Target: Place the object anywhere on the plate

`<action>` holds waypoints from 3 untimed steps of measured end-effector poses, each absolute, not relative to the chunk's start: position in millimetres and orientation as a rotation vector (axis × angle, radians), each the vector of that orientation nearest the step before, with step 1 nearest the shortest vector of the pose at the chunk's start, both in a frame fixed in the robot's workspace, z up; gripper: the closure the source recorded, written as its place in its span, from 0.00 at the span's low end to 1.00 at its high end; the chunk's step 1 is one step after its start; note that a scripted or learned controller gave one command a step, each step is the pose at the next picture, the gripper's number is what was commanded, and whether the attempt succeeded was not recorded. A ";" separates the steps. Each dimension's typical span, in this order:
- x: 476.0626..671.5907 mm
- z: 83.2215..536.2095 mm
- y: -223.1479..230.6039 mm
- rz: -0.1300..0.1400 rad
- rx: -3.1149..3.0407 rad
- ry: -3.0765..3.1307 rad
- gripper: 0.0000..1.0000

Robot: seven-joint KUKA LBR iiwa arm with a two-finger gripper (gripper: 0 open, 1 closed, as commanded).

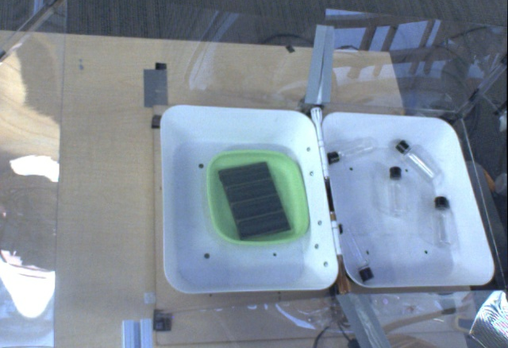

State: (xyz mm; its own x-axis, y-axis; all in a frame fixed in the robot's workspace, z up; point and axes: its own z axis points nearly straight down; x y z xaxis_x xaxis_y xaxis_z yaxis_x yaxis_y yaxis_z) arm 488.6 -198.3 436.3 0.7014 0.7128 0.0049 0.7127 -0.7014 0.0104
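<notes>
You see a dark ridged block [254, 201] lying flat on the green plate [295, 195], which sits in the left bin [182, 179] at frame centre. In the right bin [468, 203], several clear vials with black caps [415, 159] lie scattered. Both bins rest on the wooden table [95, 179].

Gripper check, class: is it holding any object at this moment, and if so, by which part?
That cannot be told here. The dark ridged object lies flat on the green plate, and the clear vials lie loose in the right bin.
</notes>
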 end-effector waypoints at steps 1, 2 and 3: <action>488.9 436.2 -199.7 0.013 2.898 1.195 0.00; 488.9 436.1 -199.5 0.015 2.965 1.023 0.00; 510.5 435.7 -203.6 0.013 3.014 0.870 0.00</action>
State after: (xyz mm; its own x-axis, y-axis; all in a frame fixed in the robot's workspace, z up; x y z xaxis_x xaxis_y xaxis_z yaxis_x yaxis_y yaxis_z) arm 510.5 -203.6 435.7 0.8460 0.5332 0.0068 0.5331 -0.8460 0.0067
